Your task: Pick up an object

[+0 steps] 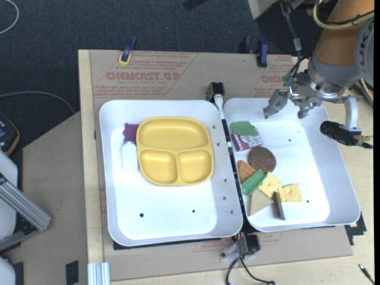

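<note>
My gripper [290,107] hangs over the far edge of the right bin [323,159], fingers spread apart with nothing between them. Below and to its left, the right bin's left side holds a pile of toy food: a green piece [242,127], a red-and-white packet [248,140], a brown round cookie [262,158], an orange piece [244,170], a green stick [253,182], yellow cheese pieces [280,189] and a dark brown bar [277,206]. All of it lies apart from the gripper.
The left bin [169,215] holds a yellow divided plate [175,149], with a purple item [130,132] and a white item [128,156] at its left side. A black divider clip [216,91] sits between the bins at the far edge.
</note>
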Motion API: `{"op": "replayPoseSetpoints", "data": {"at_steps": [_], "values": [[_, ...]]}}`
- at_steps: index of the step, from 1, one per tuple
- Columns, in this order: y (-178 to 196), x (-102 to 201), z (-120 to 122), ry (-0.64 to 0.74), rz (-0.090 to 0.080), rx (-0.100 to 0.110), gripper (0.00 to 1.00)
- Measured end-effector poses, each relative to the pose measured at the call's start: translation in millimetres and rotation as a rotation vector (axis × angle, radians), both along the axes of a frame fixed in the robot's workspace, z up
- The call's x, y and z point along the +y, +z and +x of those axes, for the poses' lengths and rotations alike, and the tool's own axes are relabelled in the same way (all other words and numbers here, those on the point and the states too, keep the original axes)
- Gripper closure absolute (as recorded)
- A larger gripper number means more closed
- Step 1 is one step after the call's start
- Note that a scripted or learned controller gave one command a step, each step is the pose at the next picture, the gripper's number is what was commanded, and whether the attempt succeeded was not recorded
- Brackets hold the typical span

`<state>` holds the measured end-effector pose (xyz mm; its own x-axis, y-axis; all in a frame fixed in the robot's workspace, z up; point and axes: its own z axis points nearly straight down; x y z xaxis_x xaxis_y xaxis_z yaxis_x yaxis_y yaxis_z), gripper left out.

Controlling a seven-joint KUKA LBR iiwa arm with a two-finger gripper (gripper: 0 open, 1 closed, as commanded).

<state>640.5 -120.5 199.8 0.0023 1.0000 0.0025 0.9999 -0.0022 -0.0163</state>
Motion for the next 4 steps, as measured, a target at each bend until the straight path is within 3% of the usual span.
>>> {"op": "replayPoseSetpoints", "data": {"at_steps": [1, 2, 3, 4], "values": [[9.2, 0.0, 2.9, 0.002, -0.002, -0.015, 0.00], [-43.7, 6.3, 11.3, 0.005, -0.001, -0.010, 0.00], [-100.5, 2.1, 4.0, 0.000, -0.001, -0.015, 0.00], [-107.7, 3.8, 8.8, 0.003, 0.001, -0.025, 0.00]]}}
